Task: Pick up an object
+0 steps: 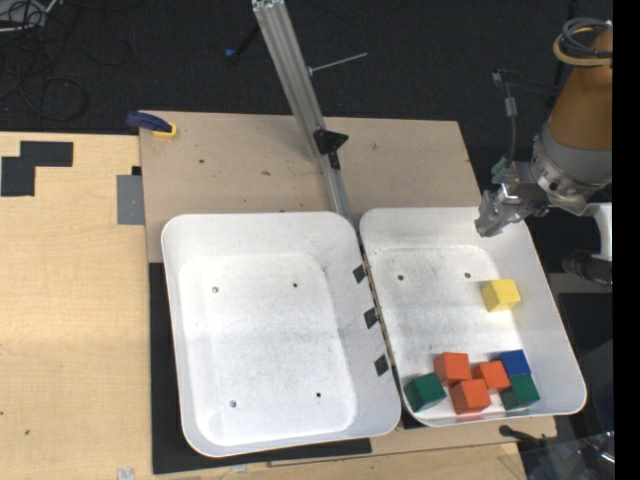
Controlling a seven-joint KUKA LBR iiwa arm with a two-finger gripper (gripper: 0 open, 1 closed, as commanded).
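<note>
The right bin (440,258) holds several small blocks. A yellow block (500,294) lies alone near its right wall. At the front right corner sit three orange blocks (470,395), a blue block (514,362) and two green blocks (426,390), packed close together. My gripper (490,218) hangs over the back right corner of this bin, above and behind the yellow block, well apart from the cluster. Nothing shows in its grasp.
The left bin (260,338) lies beside the right one, with black clips (368,317) along the shared edge. A slanted aluminium rail (300,88) rises behind the bins. A blue and yellow clamp (152,123) sits at the board's back left corner.
</note>
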